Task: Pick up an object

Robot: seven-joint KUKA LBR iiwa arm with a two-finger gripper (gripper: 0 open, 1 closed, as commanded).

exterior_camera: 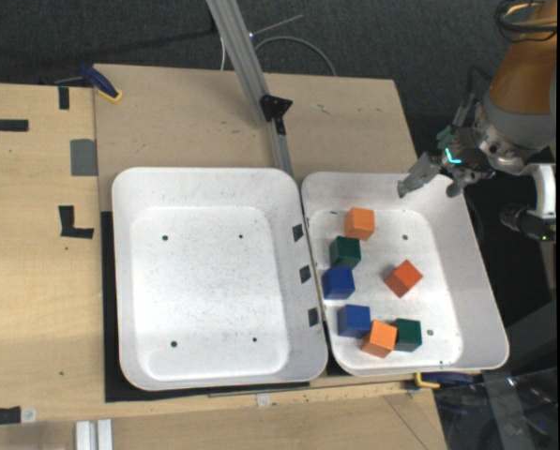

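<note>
The left bin (129, 195) is followed by the right bin (467, 279), in which seven cubes are located, the orange cube (359, 221) farthest back. The gripper (431, 178) is positioned over the rear rim, fingers spread, nothing gripped.

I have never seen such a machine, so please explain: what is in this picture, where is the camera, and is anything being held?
One camera looks down at a slant on a wooden bench. The robot arm, grey and orange, reaches in from the right. Its gripper hangs over the upper rim of the right bin, with nothing between its fingers. That bin holds seven small cubes: three orange, two blue, two green, for example an orange cube. The left bin lies beside it.
</note>
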